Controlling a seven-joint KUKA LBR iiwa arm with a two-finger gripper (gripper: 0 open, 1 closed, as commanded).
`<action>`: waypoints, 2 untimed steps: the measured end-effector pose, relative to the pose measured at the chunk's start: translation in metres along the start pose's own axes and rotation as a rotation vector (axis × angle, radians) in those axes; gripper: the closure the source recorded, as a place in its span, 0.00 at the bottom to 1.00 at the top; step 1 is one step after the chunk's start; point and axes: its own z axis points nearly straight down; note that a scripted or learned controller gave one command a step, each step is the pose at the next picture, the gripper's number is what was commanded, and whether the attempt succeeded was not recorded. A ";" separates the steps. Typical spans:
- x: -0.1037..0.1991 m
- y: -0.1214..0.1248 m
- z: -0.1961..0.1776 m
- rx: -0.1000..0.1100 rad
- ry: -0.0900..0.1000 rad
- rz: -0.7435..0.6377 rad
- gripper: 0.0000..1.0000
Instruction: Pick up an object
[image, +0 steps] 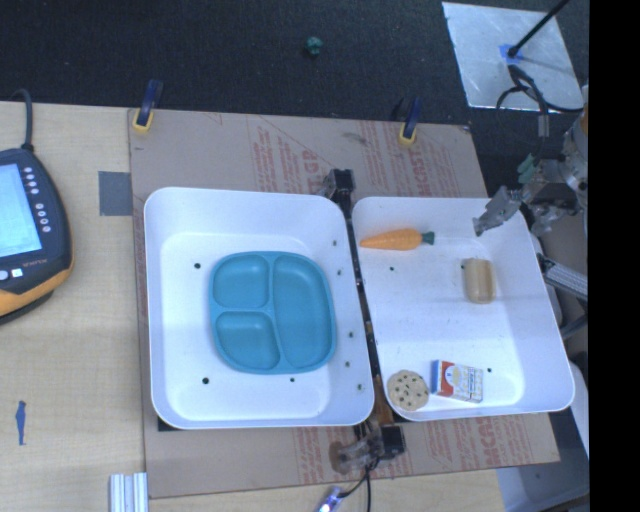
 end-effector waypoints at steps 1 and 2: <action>-0.041 -0.005 0.151 0.003 0.000 0.000 0.00; -0.029 0.007 0.180 0.003 0.000 -0.001 0.00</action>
